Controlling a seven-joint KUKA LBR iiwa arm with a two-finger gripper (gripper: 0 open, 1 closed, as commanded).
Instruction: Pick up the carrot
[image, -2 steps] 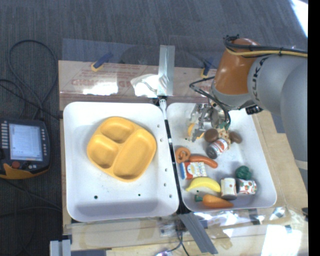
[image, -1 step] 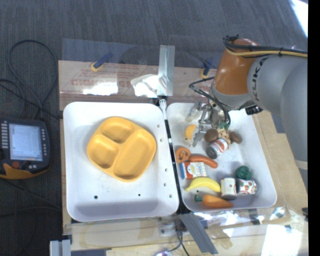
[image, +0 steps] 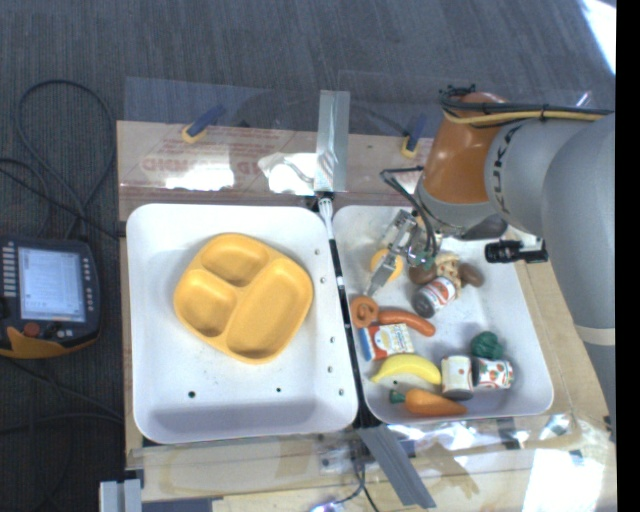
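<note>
One fixed camera looks down from above at a slant on the table (image: 150, 160), far enough back to take in both white bins whole. The left bin (image: 150, 400) lies near the frame's middle, with the right bin (image: 530, 380) beside it and dark carpet beyond the table's far edge.

Readable text: faint reddish mirrored lettering on the clear sheet (image: 190, 160) at the desk's (image: 135, 175) back edge, not legible. Dark lettering on the arm (image: 497, 170) beside its orange band, too foreshortened to read. Labels on the cans (image: 437, 295) and the pendant screen (image: 48, 280): too small to read.
</note>
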